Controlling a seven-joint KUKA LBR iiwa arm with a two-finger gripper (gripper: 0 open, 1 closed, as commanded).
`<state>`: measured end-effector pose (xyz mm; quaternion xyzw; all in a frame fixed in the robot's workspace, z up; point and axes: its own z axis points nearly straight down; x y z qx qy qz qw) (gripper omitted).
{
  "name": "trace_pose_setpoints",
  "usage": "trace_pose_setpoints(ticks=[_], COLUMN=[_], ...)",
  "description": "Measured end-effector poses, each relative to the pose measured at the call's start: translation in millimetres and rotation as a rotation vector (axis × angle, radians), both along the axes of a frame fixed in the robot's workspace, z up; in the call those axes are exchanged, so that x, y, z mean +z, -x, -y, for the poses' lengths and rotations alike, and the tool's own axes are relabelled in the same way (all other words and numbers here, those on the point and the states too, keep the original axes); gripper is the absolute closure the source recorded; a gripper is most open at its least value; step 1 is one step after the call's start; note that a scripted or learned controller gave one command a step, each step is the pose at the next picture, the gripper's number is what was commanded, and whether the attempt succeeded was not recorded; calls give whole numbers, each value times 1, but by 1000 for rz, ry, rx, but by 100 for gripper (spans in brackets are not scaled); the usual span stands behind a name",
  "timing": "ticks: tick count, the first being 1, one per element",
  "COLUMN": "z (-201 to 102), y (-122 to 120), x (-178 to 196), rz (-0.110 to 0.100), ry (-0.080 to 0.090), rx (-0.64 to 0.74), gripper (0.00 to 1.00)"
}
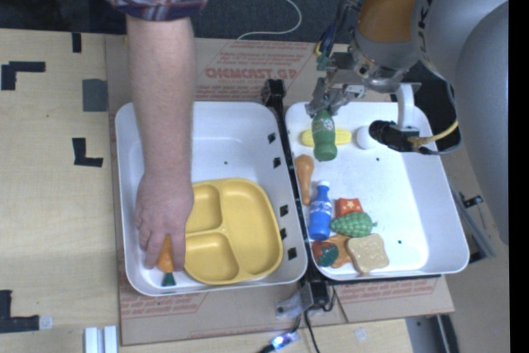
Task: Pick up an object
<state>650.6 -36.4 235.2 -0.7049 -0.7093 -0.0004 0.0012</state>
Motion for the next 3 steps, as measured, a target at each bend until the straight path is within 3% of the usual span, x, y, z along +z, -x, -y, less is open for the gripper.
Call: trace_pose_setpoints(ticks=[2,3], z=[-116,-144], y=[5,4], x=[-15,-10], rz=[0,-1], ry=[1,1], rx=[1,-2], gripper=[100,100])
